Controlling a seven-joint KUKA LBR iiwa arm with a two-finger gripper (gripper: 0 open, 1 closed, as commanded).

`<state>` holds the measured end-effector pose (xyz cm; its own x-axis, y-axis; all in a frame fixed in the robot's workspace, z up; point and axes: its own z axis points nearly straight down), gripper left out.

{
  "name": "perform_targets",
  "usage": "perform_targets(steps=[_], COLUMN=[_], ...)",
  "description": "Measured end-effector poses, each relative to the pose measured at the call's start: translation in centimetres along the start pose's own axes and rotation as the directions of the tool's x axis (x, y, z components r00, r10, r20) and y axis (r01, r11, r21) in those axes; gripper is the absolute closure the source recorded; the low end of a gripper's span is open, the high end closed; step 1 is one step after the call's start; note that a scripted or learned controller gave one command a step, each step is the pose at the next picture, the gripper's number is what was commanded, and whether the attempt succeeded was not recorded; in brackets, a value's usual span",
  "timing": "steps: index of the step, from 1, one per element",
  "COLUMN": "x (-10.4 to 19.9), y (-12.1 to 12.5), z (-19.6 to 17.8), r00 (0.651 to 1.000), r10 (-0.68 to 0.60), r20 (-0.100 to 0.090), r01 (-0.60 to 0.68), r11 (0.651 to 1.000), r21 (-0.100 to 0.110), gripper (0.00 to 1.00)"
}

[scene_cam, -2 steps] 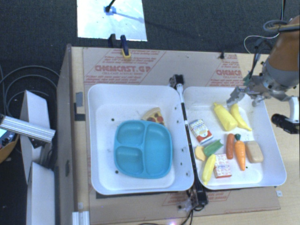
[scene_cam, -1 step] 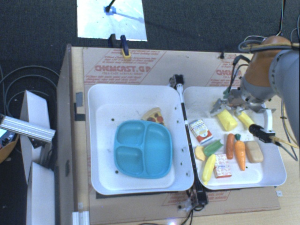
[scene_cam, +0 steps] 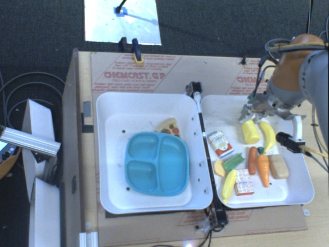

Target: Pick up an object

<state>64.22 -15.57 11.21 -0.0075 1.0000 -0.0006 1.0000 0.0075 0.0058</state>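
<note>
Scene: two shallow white plastic bins side by side on a bench, seen from above at a slant; left bin [scene_cam: 110, 138] holds a blue divided plastic tray [scene_cam: 157, 163] and a toy pizza slice [scene_cam: 168, 126] touching the tray's far edge.
Right bin [scene_cam: 300, 189]: cluttered w/ toy food; pale yellow block-shaped piece [scene_cam: 250, 132], yellow toy banana [scene_cam: 268, 136] just beside it, red-and-white carton [scene_cam: 219, 143], two orange toy carrots [scene_cam: 258, 165], tan toy bread piece [scene_cam: 279, 166], green piece [scene_cam: 233, 162], yellow corn-like piece [scene_cam: 229, 183], small printed box [scene_cam: 244, 182].
Arm: grey w/ orange band, reaching in from view's right, over the right bin's far end.
Gripper [scene_cam: 253, 116]: low over the bin, right above the far end of the pale yellow block; jaw spread hidden by wrist hardware, so can't tell; nothing visibly pinched.
Key relation: block is the likeliest target; it sits directly under and slightly nearer the viewer than the gripper; long axis runs roughly far-to-near; banana lies parallel on its right, close enough to crowd a finger.
Next move (judgement): straight descent, fingers straddling the block's short width.
</note>
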Motion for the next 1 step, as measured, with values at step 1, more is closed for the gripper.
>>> perform_targets(steps=[1], x=[7.48], y=[1.78], z=[-4.29], r00=[1.0], r10=[-0.003], r20=[-0.003], r01=[0.003], r11=[1.0], r21=[-0.001], gripper=[1.0])
